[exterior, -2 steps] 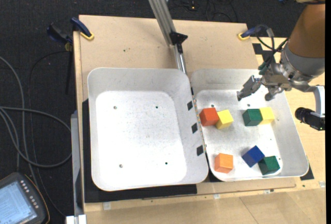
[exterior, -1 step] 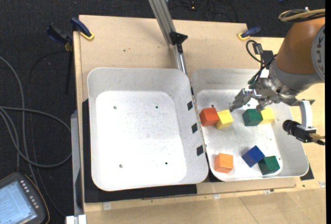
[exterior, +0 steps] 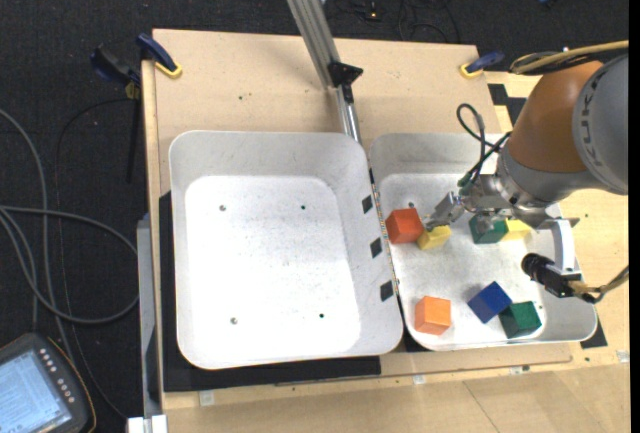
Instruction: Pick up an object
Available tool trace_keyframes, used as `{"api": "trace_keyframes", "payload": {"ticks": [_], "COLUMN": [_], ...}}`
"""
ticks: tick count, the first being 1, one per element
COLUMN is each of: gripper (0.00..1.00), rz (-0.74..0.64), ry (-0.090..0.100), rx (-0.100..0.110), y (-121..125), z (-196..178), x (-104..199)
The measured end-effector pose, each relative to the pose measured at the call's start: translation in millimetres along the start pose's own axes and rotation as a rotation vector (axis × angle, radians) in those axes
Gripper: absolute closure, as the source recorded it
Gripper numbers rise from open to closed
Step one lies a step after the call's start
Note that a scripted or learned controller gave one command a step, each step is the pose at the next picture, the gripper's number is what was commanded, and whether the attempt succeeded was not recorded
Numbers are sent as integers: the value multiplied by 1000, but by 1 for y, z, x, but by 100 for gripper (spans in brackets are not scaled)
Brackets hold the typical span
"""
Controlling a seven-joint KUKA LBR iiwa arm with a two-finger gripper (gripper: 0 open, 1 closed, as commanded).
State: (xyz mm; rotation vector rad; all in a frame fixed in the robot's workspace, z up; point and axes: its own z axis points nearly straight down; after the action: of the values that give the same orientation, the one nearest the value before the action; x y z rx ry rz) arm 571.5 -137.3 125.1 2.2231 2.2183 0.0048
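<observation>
**Arm low over the right bin, among scattered blocks**

The grey KUKA arm with its orange band (exterior: 560, 116) reaches in from three o'clock and hangs over the right shallow white plastic bin (exterior: 410, 153). Its two-finger gripper (exterior: 447, 211) points toward nine o'clock, the tip just beside a small yellow block (exterior: 434, 239) and near a red-orange cube (exterior: 404, 225) at that bin's nine o'clock side. How the jaws stand cannot be told from this slant; nothing is visibly between them.

A teal-green block (exterior: 488, 231) lies partly under the wrist, with a second yellow piece (exterior: 517, 229) touching it at three o'clock. Toward six o'clock sit an orange cube (exterior: 433, 314), a blue cube (exterior: 490, 301) and a dark green cube (exterior: 521, 319); the blue and green ones touch, the orange one stands apart.

The left shallow white bin (exterior: 190, 221) lies at nine o'clock of the right one, both on a pale wooden bench (exterior: 250, 81). A slanted metal rail (exterior: 310, 11) runs toward twelve o'clock.
</observation>
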Motion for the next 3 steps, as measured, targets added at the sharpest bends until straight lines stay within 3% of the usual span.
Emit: {"api": "trace_keyframes", "payload": {"ticks": [1, 2, 3], "gripper": [100, 100, 100], "rz": [-1, -4, -4], "ry": [-2, -3, -3], "rx": [-4, -3, -1], "y": [1, 13, 14], "z": [-14, -65, -85], "x": [-1, -4, -4]}}
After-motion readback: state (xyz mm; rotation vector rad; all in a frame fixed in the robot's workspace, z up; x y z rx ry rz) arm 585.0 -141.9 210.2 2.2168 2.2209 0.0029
